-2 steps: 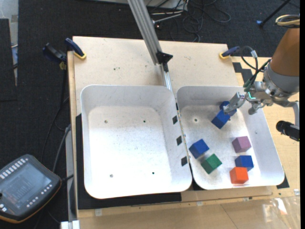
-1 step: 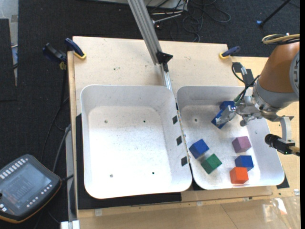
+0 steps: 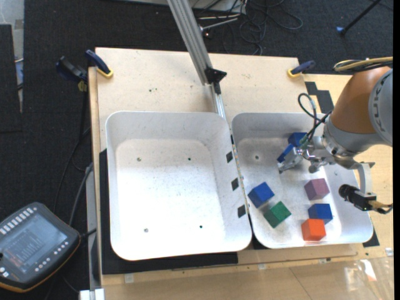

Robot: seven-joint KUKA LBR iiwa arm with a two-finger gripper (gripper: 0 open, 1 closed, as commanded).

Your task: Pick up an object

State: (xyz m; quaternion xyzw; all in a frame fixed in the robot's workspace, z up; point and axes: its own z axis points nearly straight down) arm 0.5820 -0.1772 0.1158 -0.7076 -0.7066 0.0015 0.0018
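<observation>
The camera view shows us the claw (image 3: 289, 162) low over the right bin (image 3: 262, 133); we cannot tell its state. We see blue (image 3: 260, 194), green (image 3: 277, 214), purple (image 3: 317, 188), dark blue (image 3: 320, 212) and orange (image 3: 314, 229) blocks lying nearby.

Arm (image 3: 365, 108) cut off at right edge.

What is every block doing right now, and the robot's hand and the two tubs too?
Blue block: resting in the right bin, touching the green block.
Green block: resting in the right bin.
Purple block: resting on the bin floor, free.
Second blue block: resting right above the orange block.
Orange block: resting near the front wall.
Gripper: low over the right bin.
Left bin: lying flat on the bench.
</observation>
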